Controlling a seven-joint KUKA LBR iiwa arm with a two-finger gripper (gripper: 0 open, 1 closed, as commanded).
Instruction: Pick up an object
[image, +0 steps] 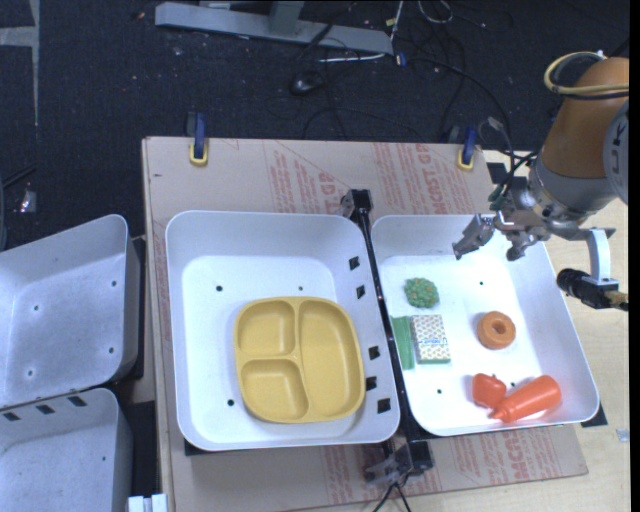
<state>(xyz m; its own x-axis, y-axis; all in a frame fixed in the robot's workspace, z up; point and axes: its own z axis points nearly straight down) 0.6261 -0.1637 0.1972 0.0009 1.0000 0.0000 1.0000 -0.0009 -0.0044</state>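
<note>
Open pincer (492, 240) hovers above right bin (560, 300).

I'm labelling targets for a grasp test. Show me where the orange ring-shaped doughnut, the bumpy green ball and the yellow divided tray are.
Orange ring-shaped doughnut (496, 330): camera view, on its ring beside the hole.
Bumpy green ball (421, 292): camera view, its middle.
Yellow divided tray (298, 358): camera view, its central ridge.
</note>
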